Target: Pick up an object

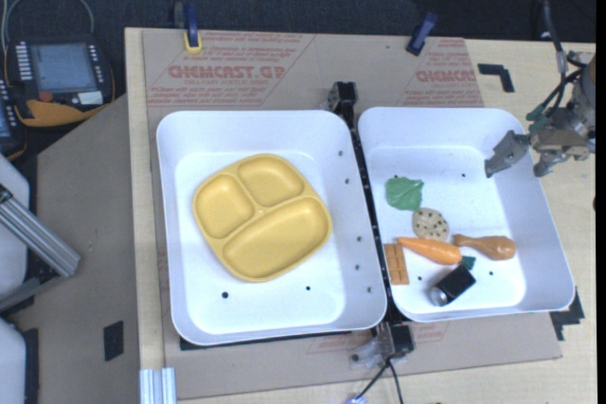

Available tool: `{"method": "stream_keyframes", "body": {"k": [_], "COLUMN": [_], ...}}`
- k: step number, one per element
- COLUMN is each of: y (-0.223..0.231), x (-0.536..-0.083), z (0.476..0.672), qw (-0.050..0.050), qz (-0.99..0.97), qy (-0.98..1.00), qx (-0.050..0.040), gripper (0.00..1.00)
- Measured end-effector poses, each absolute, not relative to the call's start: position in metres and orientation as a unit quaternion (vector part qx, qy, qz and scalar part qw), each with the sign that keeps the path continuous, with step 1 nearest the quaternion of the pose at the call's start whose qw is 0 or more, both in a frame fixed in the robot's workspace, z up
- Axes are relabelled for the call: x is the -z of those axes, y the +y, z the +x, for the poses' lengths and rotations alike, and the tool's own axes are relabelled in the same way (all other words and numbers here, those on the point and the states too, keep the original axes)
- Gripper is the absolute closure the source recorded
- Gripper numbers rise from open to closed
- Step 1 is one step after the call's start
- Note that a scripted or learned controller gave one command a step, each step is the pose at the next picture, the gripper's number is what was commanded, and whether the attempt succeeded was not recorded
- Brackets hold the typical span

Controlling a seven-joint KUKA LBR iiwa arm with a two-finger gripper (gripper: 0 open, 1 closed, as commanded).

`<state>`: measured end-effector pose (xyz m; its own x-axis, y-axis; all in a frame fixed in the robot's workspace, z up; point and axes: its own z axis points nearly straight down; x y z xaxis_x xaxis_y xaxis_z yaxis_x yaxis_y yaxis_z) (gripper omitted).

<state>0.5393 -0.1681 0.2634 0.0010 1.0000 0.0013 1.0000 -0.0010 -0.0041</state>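
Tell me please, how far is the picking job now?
Nothing looks picked yet. The green leaf, cookie, carrot, wooden piece and black object all lie in the right bin. The yellow divided plate sits in the left bin. The gripper is above the right bin's far right edge, with nothing visible between its fingers. Descending, grasping and lifting are all left.
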Motion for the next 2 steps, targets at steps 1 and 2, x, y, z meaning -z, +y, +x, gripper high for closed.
{"method": "stream_keyframes", "body": {"k": [1, 2], "y": [-0.167, -0.171], "x": [-0.264, -0.221], "z": [0.540, 0.537], "qw": [0.002, 0.003], "qz": [-0.707, -0.707], "qy": [-0.707, -0.707], "qx": [-0.0004, -0.0021], "gripper": [0.00, 0.00]}}
